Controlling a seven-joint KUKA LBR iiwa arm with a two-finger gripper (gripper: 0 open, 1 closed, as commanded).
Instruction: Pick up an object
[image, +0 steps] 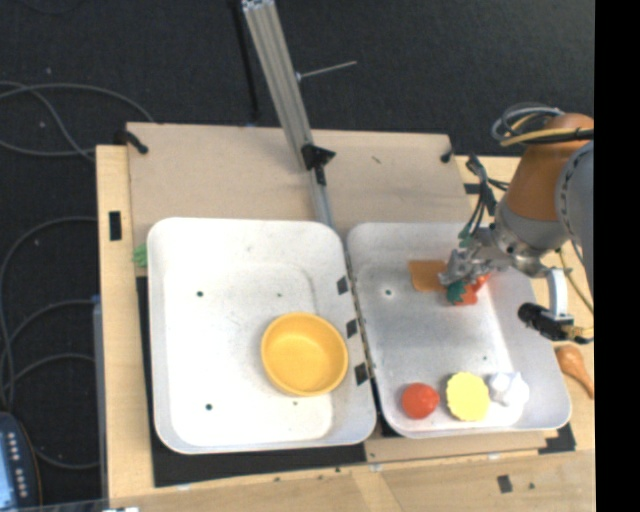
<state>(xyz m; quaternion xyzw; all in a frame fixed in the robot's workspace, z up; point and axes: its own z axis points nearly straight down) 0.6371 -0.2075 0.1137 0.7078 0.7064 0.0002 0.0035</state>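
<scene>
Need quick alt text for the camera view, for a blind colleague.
The arm's hand is low in the right bin, over small orange, red and green items. A red ball and yellow disc lie nearer; a yellow bowl sits in the left bin.

The arm (545, 200) is grey, rounded and thick, with a broad orange band (545, 175) wrapped around it above the wrist. Thin pale cables (525, 120) loop over the top of the band, and dark cables (482, 195) run down its side towards the small metallic gripper (463, 268) with its dark fittings.
</scene>
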